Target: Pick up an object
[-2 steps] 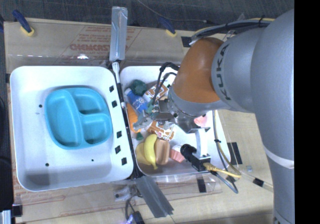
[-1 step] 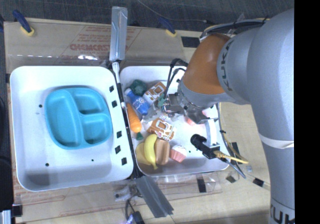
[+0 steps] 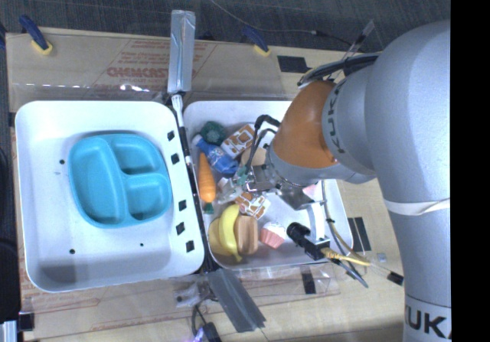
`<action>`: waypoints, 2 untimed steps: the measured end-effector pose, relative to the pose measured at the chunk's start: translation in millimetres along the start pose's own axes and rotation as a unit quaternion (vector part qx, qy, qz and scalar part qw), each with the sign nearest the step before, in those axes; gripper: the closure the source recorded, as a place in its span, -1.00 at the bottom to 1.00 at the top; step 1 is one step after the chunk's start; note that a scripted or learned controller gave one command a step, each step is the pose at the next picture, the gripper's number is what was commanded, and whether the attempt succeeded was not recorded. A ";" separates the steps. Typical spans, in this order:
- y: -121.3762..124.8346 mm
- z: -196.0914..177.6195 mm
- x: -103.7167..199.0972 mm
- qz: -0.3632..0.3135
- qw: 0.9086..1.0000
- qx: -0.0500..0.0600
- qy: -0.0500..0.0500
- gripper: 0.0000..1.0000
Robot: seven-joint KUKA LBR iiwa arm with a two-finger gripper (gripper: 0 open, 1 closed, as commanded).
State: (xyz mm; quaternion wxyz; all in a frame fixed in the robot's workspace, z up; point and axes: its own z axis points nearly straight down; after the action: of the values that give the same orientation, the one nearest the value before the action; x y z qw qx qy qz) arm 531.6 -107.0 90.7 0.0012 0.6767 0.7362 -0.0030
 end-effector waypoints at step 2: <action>-36.2 -98.9 23.2 -0.238 0.971 0.000 0.003 -1.00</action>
State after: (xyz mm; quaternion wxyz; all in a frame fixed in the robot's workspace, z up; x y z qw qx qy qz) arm 493.8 -86.3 189.6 -0.0019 0.4824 0.8760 -0.0007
